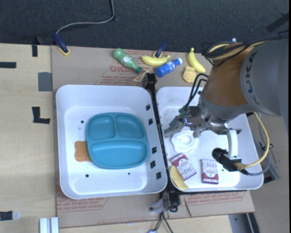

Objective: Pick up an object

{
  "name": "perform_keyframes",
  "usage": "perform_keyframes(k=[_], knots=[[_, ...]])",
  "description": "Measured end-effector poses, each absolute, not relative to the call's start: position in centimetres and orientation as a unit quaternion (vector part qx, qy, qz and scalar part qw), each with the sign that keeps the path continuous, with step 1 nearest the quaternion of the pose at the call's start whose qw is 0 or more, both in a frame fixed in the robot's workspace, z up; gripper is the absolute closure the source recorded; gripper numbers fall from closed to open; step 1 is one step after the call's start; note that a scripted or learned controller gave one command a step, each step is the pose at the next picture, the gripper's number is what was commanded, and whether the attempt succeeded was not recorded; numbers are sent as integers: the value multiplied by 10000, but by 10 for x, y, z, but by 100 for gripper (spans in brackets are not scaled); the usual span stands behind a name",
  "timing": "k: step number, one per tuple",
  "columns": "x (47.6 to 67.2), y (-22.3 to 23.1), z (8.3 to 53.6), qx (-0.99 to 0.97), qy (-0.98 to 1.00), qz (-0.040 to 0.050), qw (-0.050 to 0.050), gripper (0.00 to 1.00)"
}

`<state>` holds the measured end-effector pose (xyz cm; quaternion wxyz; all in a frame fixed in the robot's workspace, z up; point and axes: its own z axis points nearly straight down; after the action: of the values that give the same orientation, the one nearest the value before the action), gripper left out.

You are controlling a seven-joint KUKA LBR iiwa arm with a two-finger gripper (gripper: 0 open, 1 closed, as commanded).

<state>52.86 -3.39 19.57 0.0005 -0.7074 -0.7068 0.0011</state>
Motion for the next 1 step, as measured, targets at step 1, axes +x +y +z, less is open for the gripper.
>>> perform_keyframes(k=[1], knots=[[600, -51, 184, -7067, -7075, 5, 4, 0]])
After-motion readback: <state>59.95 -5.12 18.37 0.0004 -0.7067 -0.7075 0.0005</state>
